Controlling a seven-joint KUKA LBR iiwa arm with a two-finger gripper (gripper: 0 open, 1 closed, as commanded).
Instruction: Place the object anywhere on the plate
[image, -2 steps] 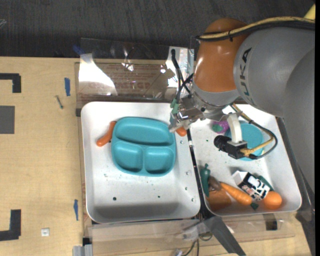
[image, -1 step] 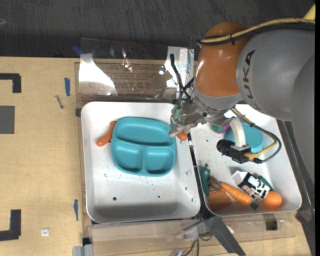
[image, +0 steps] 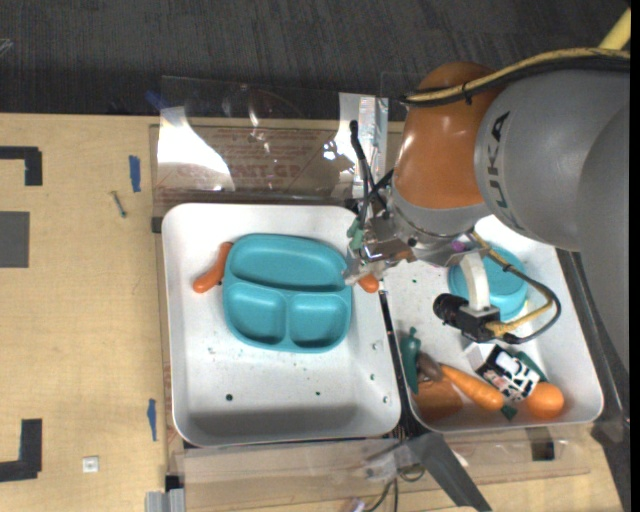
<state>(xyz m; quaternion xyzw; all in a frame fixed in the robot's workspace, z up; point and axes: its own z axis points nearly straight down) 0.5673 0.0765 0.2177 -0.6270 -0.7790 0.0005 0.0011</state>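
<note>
My grey arm (image: 560, 130) looms over the right bin (image: 585, 400), my pincer (image: 366, 255) at the blue plate's (image: 285, 290) right rim beside a small orange object (image: 370, 284); its grip I cannot tell.

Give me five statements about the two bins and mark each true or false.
1. The teal divided plate lies in the left bin. True.
2. The plate's compartments hold food. False: they are bare.
3. An orange carrot-like piece lies against the plate's left edge. True.
4. The gripper hovers over the right bin's far right corner. False: it is at the divide between the bins, by the plate's right rim.
5. A carrot lies in the right bin. True.
</note>
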